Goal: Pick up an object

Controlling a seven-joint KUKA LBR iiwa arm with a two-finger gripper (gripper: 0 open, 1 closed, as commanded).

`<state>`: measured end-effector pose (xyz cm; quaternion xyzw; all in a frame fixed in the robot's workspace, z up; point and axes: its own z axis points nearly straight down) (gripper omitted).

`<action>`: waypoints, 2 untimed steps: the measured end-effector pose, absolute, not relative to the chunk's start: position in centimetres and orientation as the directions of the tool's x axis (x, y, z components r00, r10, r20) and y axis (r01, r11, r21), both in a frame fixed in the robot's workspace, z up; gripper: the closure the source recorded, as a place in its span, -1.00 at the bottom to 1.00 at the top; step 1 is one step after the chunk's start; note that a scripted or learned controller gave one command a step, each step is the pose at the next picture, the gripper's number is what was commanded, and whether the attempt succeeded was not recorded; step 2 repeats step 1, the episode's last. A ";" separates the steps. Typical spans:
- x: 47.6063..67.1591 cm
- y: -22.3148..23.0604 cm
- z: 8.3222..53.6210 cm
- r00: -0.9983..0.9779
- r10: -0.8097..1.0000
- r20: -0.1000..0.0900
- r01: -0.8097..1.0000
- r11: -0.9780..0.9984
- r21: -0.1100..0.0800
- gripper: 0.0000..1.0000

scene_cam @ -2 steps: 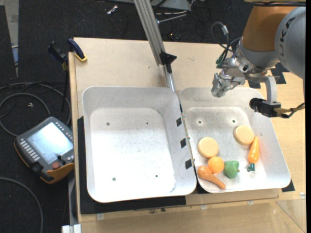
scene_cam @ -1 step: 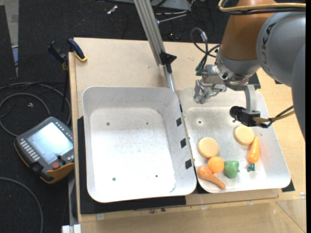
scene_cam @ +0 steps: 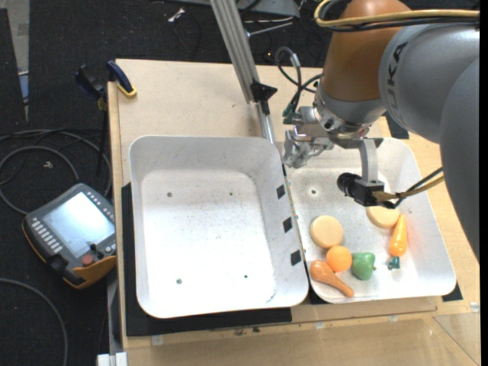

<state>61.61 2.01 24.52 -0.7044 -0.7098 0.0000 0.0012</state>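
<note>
Gripper [scene_cam: 303,152] over right bin [scene_cam: 427,269], can't tell its state; toy food near front

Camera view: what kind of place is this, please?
Probably a robotics lab, set up for grasping trials. A grey arm reaches over two white bins, toy food such as a carrot lies in one, and a teach pendant lies among floor cables.

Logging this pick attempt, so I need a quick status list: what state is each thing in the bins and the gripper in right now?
Gripper: over the right bin's far left corner, nothing seen in it.
Round beige piece: lying in the right bin.
Orange ball: lying, touching the green pepper.
Carrot: lying along the right side.
Orange gourd: lying near the front rim.
Left bin: flat on the bench.
</note>
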 end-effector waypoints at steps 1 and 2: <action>60.4 7.9 24.9 -0.009 1.000 0.003 1.000 0.009 -0.001 1.00; 60.4 7.9 24.9 -0.009 1.000 0.003 1.000 0.009 -0.001 1.00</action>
